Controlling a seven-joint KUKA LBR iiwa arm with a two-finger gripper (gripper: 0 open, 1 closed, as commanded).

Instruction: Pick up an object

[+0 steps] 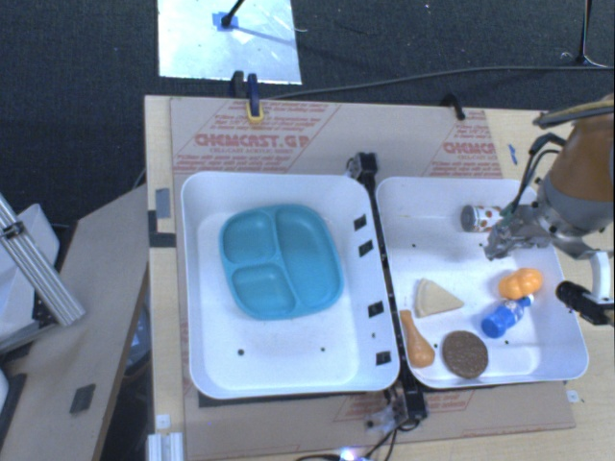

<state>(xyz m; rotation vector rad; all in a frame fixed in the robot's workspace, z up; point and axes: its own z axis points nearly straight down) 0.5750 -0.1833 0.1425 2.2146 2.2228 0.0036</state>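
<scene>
So the arm (577,176) is reaching in from the right, over the back part of the right bin (553,363). The gripper (502,241) sits low near the bin floor, just beside a small can (477,218) lying on its side at the back of that bin. The can looks silvery grey with a bit of red and white on the end toward the gripper. Honestly can't tell whether the jaws are wide or narrow from here, it's all a dark grey tangle at that spot, and nothing visibly sits between them.

The other stuff in the right bin, all well toward the front:
- an orange thing (520,282), rounded and lumpy, kind of like a toy fruit, just in front of the gripper
- a blue bottle (504,317) lying tilted, touching or almost touching the orange thing's underside
- a pale wedge (437,298), cream coloured, triangular like a slice of cheese or bread, near the middle of the bin
- a brown disc (465,352), flat and round, cookie-ish, near the front edge
- a tan, drumstick-shaped piece (415,338) along the bin's left wall, thin end pointing back

The left bin (221,368) holds a teal divided plate (281,260) with three compartments, sitting about in the middle.

Both bins rest on the counter (317,128), which is covered with a printed sheet.
</scene>
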